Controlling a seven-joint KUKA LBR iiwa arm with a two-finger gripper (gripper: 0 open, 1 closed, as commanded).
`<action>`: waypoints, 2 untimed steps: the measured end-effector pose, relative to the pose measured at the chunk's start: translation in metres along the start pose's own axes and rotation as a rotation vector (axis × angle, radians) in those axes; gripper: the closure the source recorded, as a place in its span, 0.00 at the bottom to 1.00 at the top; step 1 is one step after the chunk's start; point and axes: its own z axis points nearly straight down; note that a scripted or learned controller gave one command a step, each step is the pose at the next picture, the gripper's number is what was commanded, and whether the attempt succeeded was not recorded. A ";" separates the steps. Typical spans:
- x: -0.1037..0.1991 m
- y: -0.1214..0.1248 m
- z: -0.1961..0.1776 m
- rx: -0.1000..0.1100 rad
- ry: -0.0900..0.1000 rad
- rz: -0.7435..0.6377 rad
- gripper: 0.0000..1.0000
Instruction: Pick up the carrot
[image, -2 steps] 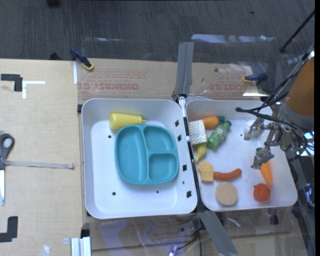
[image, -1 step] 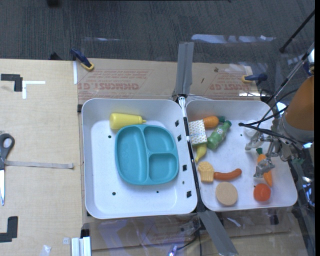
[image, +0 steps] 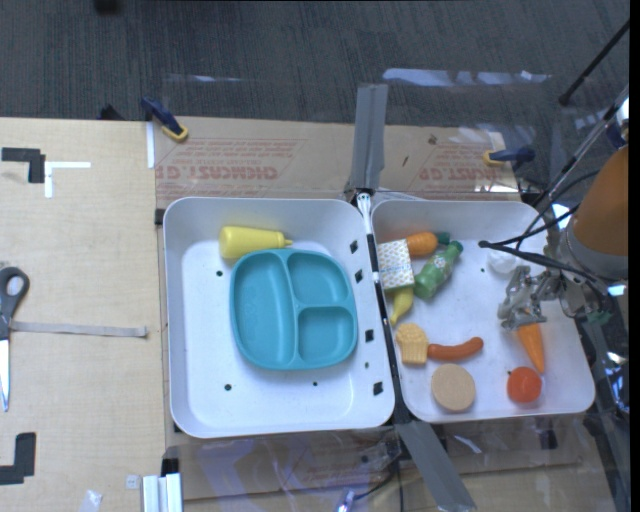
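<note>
Carrot (image: 533, 346) is seen in the right bin (image: 575, 405), near its right wall, just above the tomato (image: 523, 385). Gripper (image: 520, 305) is positioned directly above carrot's top end; finger state can't be told.
</note>
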 end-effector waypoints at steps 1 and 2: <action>-0.003 0.134 -0.089 -0.004 0.003 -0.205 1.00; 0.014 0.075 -0.033 -0.005 0.006 -0.523 1.00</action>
